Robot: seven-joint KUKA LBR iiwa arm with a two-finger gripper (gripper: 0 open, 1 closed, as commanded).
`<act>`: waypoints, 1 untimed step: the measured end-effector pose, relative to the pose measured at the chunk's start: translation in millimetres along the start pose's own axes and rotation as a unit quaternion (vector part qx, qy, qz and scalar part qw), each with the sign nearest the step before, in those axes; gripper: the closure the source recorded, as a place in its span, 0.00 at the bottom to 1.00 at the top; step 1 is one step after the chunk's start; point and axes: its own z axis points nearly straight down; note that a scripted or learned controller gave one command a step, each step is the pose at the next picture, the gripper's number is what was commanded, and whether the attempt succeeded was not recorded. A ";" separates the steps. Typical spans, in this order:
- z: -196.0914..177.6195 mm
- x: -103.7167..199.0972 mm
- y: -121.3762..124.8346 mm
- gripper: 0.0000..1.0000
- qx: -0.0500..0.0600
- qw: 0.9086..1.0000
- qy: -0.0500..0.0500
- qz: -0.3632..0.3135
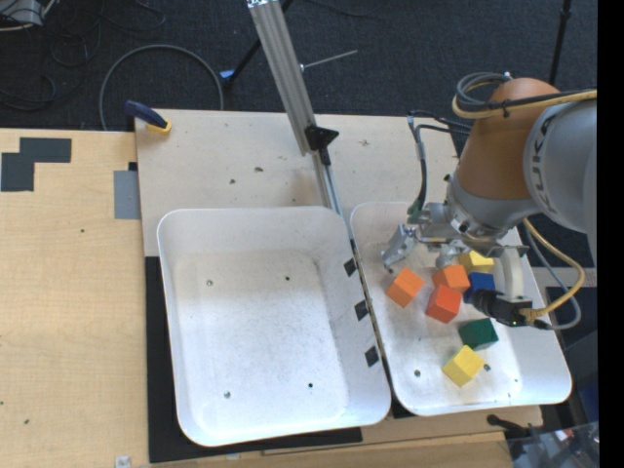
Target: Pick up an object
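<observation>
bench: two white bins (263, 408), blocks in right one
gripper (421, 245): above orange block (406, 287), grip state unclear
risk: crowded blocks, fingers may slip

The arm (546, 154) is a fat grey tube with black lettering, an orange dome-shaped band (502, 149) above the wrist, and black and yellow cables looping beside that band.

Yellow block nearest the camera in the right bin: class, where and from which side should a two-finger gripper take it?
Grip the yellow block across two opposite flat faces, coming straight down from above. It lies apart from the green block, so fingers should fit on either side.
</observation>
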 end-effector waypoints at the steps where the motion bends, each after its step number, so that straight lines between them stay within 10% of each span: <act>1: 85.1 -71.6 11.7 0.00 -0.003 1.000 0.000 -0.004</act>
